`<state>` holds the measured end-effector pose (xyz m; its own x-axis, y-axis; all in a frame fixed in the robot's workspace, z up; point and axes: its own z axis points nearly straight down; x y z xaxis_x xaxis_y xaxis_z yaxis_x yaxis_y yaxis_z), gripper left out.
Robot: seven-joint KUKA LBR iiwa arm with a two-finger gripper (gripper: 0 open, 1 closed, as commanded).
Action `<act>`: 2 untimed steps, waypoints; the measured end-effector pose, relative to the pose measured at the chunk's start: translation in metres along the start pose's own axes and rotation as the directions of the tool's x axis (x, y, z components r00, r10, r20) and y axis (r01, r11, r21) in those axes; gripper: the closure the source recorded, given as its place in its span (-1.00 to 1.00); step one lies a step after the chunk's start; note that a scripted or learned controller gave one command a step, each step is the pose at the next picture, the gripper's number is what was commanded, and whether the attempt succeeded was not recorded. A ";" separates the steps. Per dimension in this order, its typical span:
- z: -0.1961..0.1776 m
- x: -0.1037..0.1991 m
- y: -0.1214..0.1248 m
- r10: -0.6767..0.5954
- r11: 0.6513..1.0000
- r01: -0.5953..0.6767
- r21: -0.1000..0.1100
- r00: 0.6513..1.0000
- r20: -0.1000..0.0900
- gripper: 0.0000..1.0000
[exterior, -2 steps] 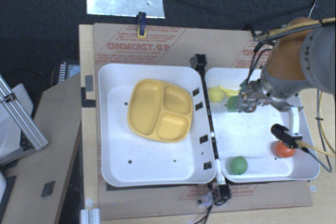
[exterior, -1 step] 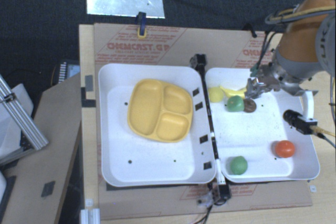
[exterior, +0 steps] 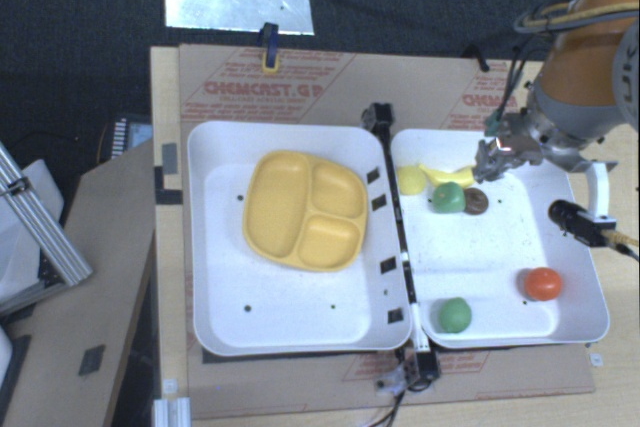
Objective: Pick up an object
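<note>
Nearest the camera in my right-hand bin sits a green ball by the front wall, and a little further in an orange-red round fruit, tomato-like, well apart from everything else; both look like light, stiff plastic play food with smooth skins, so I judge they would roll or squirt out sideways unless I close across their widest middle. The left bin bears a yellow divided plate, wide and shallow, which I judge awkward for two fingers except at its rim. Further back in the right bin lies the cluster I am over: a second green piece touching a small brown disc, and behind them a yellow banana-like piece beside a yellow lump. My pincer hangs just beside the banana's right tip, at the far side of the brown disc, and whether its fingers stand apart or together I cannot tell, for the wrist hides them; nothing shows between them. The banana looks the best bet to me: light, rigid, probably slick, but long and narrow, so I would take it across its mid-length, where the curve is thickest. Its neighbours crowd it closely, and I judge a finger could nudge the green piece and scatter the cluster
</note>
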<state>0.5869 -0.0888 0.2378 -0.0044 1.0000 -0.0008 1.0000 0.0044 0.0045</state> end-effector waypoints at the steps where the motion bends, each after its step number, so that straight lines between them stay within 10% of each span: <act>1: 0.013 0.053 0.007 -0.004 1.000 0.004 0.003 1.000 -0.002 1.00; 2: 0.021 0.111 0.009 -0.005 1.000 0.005 0.004 1.000 -0.002 1.00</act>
<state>0.5951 0.0224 0.2166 -0.0098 1.0000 0.0014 1.0000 0.0098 0.0008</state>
